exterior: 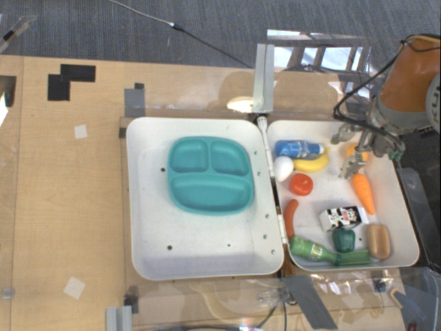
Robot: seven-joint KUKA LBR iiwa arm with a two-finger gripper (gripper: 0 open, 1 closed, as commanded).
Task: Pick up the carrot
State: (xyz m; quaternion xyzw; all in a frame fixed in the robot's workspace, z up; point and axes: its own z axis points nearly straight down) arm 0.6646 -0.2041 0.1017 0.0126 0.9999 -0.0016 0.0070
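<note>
Wooden bench (62, 205), dark grey carpet (207, 12)

Fixed overhead camera, slanted, both bins (207, 267)

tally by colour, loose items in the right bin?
Orange: 1, carrot
Yellow: 1, banana
Blue: 1, bottle
White: 1, egg
Red: 2, tomato, sausage
Green: 2, bottle, pepper
Black-white: 1, carton
Tan: 1, bread roll
Total: 10
</note>
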